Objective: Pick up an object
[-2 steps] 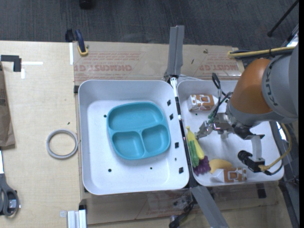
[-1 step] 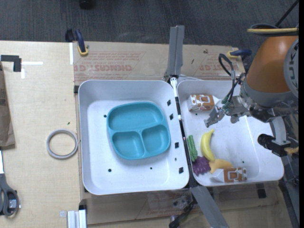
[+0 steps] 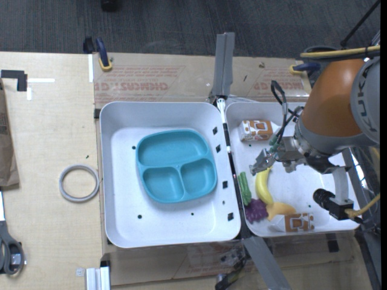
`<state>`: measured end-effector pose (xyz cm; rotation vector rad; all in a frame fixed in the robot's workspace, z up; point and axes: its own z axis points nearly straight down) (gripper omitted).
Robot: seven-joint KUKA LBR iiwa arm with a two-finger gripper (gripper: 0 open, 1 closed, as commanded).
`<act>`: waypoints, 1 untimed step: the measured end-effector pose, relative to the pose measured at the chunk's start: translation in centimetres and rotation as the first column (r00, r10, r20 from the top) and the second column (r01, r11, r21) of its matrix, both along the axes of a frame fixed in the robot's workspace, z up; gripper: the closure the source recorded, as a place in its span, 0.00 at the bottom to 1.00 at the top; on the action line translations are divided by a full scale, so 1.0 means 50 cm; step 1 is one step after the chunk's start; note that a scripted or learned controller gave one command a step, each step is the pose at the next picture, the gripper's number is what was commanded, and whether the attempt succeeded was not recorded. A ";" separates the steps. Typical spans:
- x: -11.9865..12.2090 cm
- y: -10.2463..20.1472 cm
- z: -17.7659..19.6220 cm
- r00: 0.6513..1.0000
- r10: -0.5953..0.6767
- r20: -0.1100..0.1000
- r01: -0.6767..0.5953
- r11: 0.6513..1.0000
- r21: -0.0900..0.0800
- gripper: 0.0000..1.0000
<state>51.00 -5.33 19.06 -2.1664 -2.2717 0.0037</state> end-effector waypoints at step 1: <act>-0.065 -0.051 0.000 0.990 -0.139 0.000 0.139 0.990 0.000 0.00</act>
